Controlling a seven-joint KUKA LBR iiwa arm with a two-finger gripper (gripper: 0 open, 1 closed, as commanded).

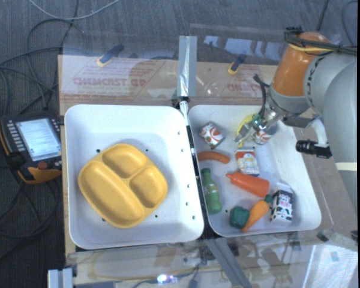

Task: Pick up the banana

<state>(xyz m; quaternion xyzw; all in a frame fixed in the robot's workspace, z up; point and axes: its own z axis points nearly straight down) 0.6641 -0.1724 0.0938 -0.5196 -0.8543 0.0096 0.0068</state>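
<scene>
Two white bins side by side, and all the action is in the right bin (300,179). The gripper (259,126) is down at the bin's far end, and right there I can make out a pale yellow-green curved thing, which I'm pretty sure is the banana (245,129). It's touching or right up against the gripper, next to what looks like a small can underneath the wrist. Honestly can't tell whether the pincer is apart, together, or clamped on anything, it's too small and cluttered there, so I wouldn't call it a grab yet. The banana looks like it's low in the bin, not lifted clear, so my read is the reach is done and the real pickup is left. Other stuff nearby: a red and white can (211,134), a sausage (213,157), a green bottle (211,191), a carrot (248,183), a little milk carton (282,204). The left bin (90,119) just has the yellow divided plate (123,185).
</scene>
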